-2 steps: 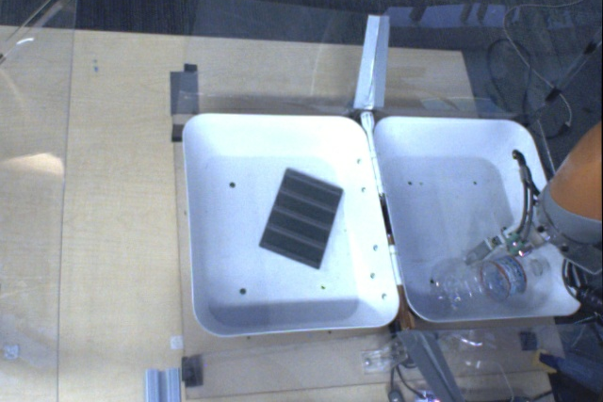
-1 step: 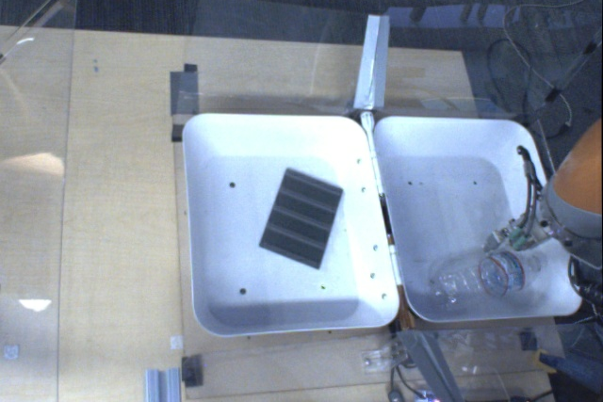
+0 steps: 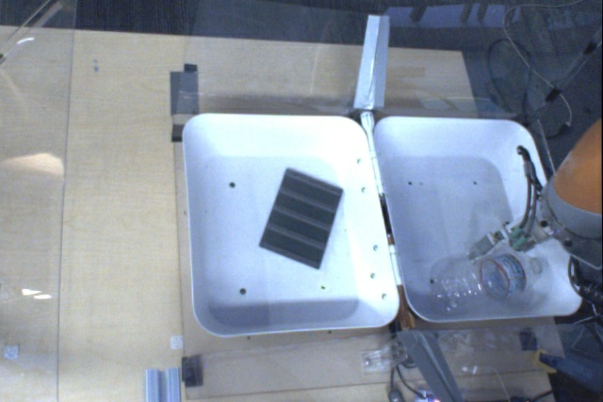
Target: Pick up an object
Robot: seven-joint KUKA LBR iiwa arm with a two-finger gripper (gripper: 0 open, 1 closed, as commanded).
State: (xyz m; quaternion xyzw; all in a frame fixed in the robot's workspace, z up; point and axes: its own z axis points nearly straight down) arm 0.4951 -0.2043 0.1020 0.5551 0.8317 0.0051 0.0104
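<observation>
On the table, 2 bins: a dark ribbed block in the left bin; the claw, grip state unclear, touching a clear bottle in the right bin.

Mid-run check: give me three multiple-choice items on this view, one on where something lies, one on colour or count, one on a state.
1. Where does the dark grey ribbed rectangular block lie?
A. in the left white bin
B. in the right white bin
C. on the wooden bench

2. How many things lie in the right white bin?
A. three
B. one
C. none

3. How does the clear plastic bottle rest?
A. upright on its base
B. on its side
C. leaning on the bin's far wall

Right letters: 1 A, the block sits mid-floor in the left white bin. 2 B, just the bottle lies there, near the claw. 3 B, its length runs along the bin floor at the near edge.
</observation>
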